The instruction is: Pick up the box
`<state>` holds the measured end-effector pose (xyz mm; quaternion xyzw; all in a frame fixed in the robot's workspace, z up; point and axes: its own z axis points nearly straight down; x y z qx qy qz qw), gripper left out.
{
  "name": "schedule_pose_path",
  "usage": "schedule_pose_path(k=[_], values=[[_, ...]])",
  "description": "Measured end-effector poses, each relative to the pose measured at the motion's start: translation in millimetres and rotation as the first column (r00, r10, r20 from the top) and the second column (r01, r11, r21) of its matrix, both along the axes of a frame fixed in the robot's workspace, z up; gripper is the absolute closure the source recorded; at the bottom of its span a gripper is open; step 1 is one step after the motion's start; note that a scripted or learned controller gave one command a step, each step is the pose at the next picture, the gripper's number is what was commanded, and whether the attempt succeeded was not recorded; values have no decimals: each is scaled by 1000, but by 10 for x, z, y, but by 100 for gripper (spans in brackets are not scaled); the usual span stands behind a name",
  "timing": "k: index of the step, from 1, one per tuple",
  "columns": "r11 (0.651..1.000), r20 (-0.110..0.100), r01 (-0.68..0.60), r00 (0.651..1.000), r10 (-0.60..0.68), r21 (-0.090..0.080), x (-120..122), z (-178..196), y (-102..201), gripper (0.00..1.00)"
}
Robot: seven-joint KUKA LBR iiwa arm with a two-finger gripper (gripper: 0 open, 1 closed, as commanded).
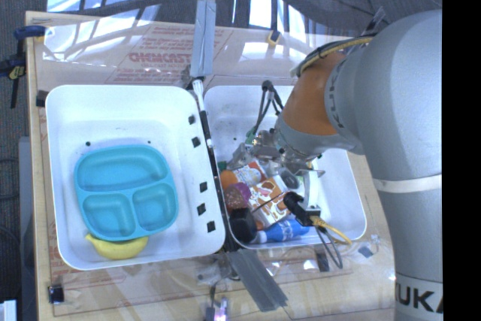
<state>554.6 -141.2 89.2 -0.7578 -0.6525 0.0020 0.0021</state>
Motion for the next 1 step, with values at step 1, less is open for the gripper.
schedule_pose_path(k=[1], values=[[1000, -2, -4, 1000, 4, 0, 8, 77, 2, 100]])
